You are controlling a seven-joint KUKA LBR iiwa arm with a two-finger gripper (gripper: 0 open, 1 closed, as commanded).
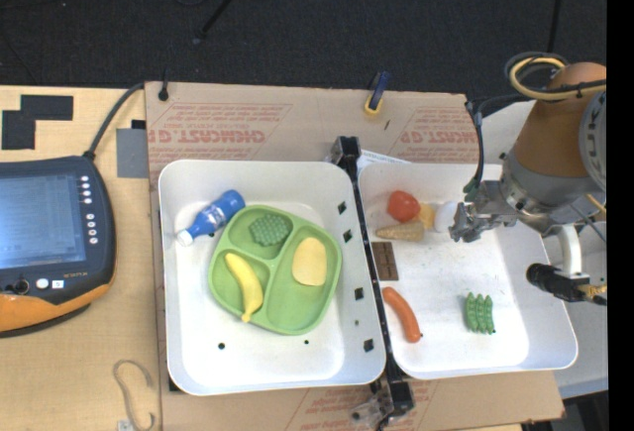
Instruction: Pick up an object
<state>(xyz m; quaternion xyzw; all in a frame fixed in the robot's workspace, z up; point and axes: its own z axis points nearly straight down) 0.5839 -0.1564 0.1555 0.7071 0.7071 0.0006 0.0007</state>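
I cannot tell the tool's (466, 224) state; I centre it squarely over the tomato (402, 206) before descending.

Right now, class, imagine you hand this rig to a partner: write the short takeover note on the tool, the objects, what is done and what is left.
Tool: over the right bin, near its upper middle, nothing visibly held.
Right bin: tomato, sausage, green pea pods.
Left bin: blue bottle and green divided plate with banana, broccoli and a yellow piece.
Done: no pick yet.
Left: grasp and lift one object; the tomato seems nearest.
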